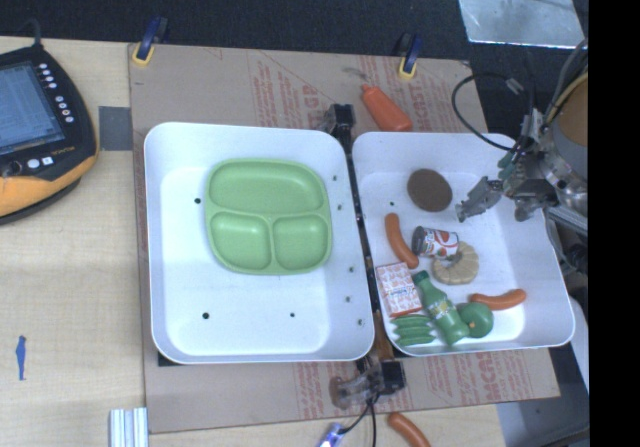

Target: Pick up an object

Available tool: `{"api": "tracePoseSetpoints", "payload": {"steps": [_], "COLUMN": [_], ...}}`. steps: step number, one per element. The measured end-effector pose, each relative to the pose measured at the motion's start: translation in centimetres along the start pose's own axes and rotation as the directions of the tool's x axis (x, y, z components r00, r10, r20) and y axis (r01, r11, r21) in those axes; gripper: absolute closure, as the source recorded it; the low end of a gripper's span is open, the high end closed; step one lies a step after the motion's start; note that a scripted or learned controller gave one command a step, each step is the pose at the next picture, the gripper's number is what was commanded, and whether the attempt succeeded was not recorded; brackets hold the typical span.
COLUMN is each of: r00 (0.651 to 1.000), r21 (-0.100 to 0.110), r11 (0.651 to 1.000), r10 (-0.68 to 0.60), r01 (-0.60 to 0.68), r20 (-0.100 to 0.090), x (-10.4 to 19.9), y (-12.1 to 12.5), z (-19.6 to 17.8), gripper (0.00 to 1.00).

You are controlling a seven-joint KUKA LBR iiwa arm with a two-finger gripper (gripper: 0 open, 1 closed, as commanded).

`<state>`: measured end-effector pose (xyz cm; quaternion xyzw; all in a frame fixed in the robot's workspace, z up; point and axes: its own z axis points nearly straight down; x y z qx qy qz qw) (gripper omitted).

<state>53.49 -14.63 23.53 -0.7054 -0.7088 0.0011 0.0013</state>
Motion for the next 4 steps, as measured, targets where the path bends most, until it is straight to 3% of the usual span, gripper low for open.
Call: {"api": "tracePoseSetpoints", "payload": {"steps": [1,2,3,4], "r00": [1.000,1.000,1.000,1.000], "r21": [0.002,0.002,-0.001,0.000], "r11": [1.000,1.000,1.000,1.000], "r10": [-0.002,-0.005,0.000,0.000], "r01": [0.002,0.005,0.000,0.000], "r20": [0.001,0.004,0.000,-0.001], "x": [4.7,4.6,10.7,15.5], "y": [5.3,5.3,7.0,2.2], "z": [14.4,13.3,4.3,-1.4], "gripper": [0.00,1.00,1.00,1.00]}}
